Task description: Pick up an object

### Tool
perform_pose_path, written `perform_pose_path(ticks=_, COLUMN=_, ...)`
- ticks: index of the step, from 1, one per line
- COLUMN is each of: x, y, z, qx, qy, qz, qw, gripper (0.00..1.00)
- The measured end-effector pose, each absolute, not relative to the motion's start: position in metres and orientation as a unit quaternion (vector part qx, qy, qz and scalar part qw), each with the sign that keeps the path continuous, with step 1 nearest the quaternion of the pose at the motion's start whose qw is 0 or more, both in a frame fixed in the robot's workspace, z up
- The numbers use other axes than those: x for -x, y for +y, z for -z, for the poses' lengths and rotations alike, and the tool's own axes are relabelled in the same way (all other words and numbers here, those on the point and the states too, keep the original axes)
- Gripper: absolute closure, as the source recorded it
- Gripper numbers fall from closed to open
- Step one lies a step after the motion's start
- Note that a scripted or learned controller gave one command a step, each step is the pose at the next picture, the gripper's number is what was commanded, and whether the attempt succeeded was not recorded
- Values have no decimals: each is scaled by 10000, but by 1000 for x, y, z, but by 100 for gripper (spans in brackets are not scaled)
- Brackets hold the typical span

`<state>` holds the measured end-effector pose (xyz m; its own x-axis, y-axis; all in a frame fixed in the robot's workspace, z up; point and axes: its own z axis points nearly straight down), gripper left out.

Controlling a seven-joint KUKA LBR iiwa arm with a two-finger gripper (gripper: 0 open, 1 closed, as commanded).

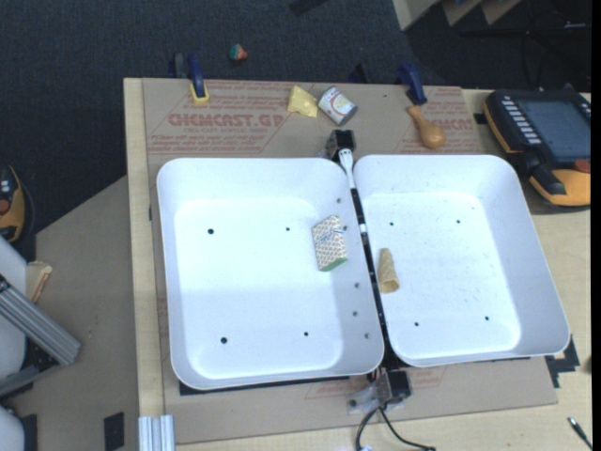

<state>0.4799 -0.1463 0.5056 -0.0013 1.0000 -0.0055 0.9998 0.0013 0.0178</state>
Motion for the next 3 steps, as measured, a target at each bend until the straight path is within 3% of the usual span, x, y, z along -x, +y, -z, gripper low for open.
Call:
perform_pose_path(ticks=1, x=-489, y=-61, z=-420, qx=-7039, qy=7103, qz=18, qw=-39, gripper=100)
perform_pose_path(ticks=2, x=-479, y=-161, z=-530, qx=-7103, qy=7038, qz=-26, qw=80, gripper=100)
perform_pose_path(ticks=3, x=-526, y=-53, z=-389, qx=-7032, qy=7109, qz=30, qw=-56, gripper=100)
